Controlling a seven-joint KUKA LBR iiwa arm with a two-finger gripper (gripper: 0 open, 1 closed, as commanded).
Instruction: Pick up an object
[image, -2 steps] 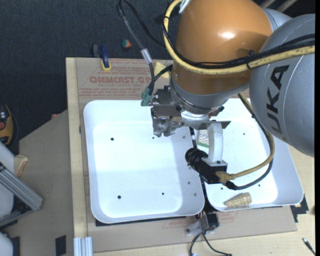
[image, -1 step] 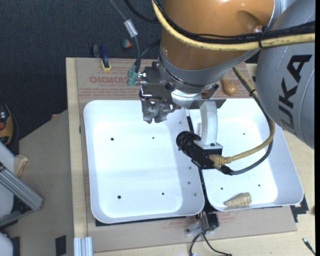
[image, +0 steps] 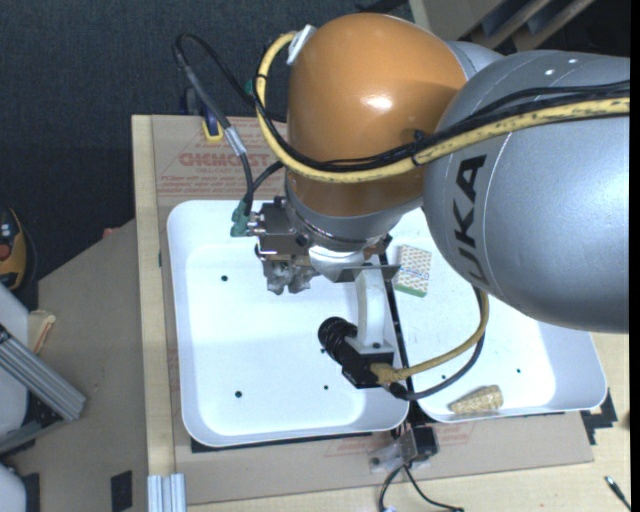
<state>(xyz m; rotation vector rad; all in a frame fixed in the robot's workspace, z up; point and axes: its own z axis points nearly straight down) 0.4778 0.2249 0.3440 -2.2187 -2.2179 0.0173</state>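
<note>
**Op:** Two candidates from my seat: a patterned sponge-like block (image: 413, 270) and a tan wedge (image: 475, 402), both in the right bin (image: 560, 385). Gripper (image: 288, 275) hangs over the left bin (image: 215, 330), well apart.

**Obs:** Risk?

**Op:** Descending there grabs nothing. Grip state: cannot tell, wrist hides it.

Two shallow white bins lie side by side: left bin (image: 250, 400), right bin (image: 560, 385). In the right bin, a patterned sponge block (image: 413, 271) lies behind a tan wedge-shaped piece (image: 476, 402).
</note>
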